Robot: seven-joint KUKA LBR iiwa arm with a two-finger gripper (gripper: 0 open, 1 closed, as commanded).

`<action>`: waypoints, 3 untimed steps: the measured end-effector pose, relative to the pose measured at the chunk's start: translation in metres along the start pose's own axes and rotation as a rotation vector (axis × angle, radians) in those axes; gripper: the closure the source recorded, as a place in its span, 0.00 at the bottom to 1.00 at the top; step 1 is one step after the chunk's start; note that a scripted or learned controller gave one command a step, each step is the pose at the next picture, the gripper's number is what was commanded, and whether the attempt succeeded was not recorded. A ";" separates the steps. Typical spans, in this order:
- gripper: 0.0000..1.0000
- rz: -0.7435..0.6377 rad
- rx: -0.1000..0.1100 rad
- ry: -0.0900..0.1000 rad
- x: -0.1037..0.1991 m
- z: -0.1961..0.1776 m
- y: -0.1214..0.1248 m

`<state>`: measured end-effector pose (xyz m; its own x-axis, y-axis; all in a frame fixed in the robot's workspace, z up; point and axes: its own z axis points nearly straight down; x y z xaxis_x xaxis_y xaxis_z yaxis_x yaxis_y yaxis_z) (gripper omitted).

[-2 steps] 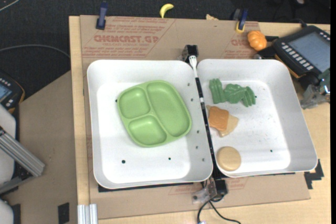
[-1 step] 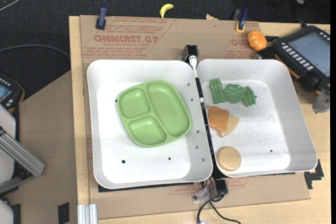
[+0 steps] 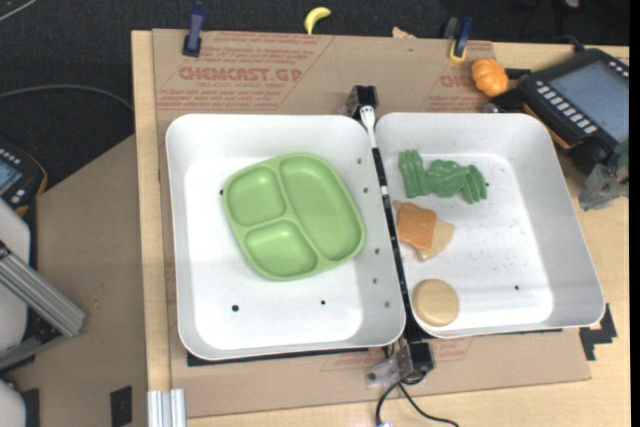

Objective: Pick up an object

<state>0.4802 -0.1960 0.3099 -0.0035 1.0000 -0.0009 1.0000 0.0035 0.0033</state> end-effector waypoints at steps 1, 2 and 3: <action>1.00 0.001 0.003 0.001 0.017 -0.001 0.000; 1.00 0.008 0.006 0.000 -0.031 0.020 -0.002; 1.00 0.000 0.004 0.003 0.004 0.015 0.000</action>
<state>0.4799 -0.1917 0.2948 -0.0037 1.0000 0.0019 1.0000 0.0037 -0.0004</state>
